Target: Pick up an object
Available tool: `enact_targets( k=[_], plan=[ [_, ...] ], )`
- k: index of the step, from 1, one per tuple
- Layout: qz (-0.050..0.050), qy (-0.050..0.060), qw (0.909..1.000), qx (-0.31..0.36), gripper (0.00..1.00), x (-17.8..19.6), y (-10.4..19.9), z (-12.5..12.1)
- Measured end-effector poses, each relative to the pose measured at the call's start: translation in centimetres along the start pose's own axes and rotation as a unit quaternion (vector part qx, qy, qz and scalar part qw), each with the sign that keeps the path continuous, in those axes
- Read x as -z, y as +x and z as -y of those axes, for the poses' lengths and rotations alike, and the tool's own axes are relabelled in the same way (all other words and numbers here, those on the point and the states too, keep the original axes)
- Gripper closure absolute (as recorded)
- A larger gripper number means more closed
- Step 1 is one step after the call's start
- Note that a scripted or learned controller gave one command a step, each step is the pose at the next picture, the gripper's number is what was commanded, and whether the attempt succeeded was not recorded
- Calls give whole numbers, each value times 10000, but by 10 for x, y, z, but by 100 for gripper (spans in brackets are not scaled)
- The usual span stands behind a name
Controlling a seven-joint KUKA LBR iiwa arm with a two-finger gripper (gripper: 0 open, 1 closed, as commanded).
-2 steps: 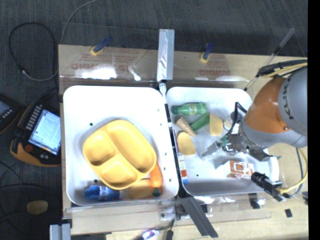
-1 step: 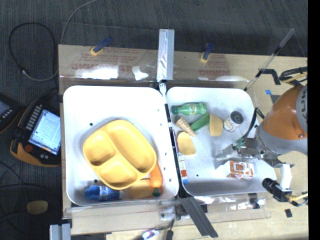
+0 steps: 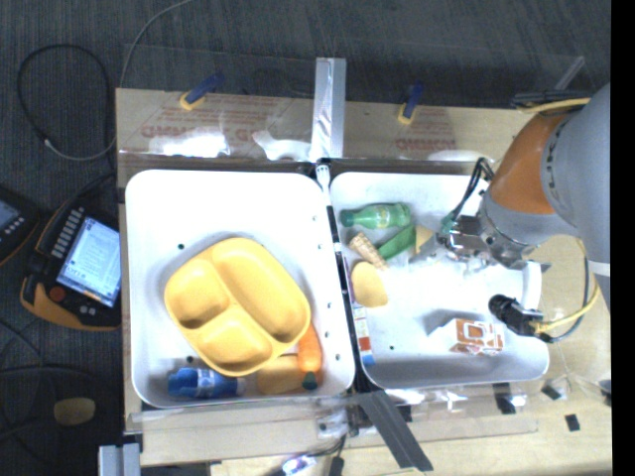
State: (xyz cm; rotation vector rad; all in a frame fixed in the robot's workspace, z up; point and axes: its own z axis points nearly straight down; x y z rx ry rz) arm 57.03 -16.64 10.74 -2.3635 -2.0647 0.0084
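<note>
Camera view — end effector (image 3: 458,234) over right bin (image 3: 437,365)

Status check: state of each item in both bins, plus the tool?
yellow tray: in left bin, open side up, tilted
blue bottle: lying down, left bin's front edge
carrot: lying beside the tray
green bottle: on its side, right bin
orange-white box: lying flat, right bin
tool: over right bin, grip unclear
</note>
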Motion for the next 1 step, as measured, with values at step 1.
enact_targets(
  k=[1],
  plan=[
    [20, -15, 10000, 25, 0, -19, 50, -73]
  ],
)
